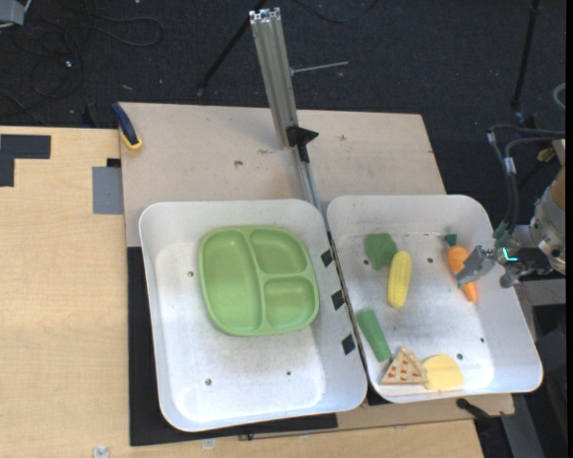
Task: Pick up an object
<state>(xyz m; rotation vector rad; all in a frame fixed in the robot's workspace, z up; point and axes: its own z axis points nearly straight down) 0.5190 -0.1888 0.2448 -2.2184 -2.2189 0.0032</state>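
The right bin [413,201] holds several toy foods. An orange carrot [456,259] lies near its right wall. A yellow corn cob [399,279] and a green chunk [380,248] sit in the middle. A green cucumber [371,333], a pizza slice [403,368] and a yellow cheese piece [444,373] lie along the front. My gripper [482,267] reaches in from the right, low over the carrot, and its grey tip covers the carrot's middle. Whether it grips the carrot is not visible.
The left bin [158,256] carries a green divided plate [258,280]. A metal post [277,79] rises behind the bins. The right bin's wall [516,303] runs just under my wrist. Bare floor shows in the right bin between corn and cheese.
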